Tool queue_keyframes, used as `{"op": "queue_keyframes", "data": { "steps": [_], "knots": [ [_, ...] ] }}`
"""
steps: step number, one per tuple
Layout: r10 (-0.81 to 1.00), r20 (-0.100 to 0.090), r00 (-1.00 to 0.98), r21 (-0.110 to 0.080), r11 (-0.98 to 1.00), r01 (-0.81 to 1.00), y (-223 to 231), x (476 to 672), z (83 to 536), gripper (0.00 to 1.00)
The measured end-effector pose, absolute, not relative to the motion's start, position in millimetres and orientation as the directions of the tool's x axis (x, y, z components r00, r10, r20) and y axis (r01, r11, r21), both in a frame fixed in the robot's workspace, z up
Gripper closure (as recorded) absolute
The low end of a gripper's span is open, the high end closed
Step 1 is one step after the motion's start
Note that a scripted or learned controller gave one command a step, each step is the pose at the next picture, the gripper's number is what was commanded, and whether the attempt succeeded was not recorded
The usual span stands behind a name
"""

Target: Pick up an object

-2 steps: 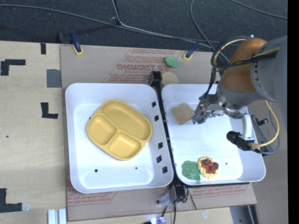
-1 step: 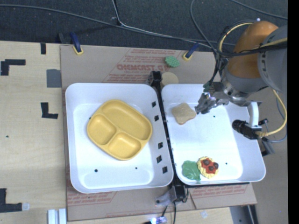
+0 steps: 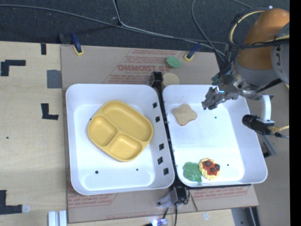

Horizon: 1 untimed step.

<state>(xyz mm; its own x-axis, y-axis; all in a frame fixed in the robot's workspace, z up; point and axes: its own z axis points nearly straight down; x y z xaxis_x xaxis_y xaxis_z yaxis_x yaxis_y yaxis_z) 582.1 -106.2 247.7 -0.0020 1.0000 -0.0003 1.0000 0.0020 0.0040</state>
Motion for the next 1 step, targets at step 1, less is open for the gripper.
{"op": "queue_keyframes", "data": {
  "steps": [1],
  "knots": [
    [1.0, 0.002, -0.006, -0.001, 0.006, 1.0, -56.4, 566.5, 253.6, 1.0]
  ]
}}
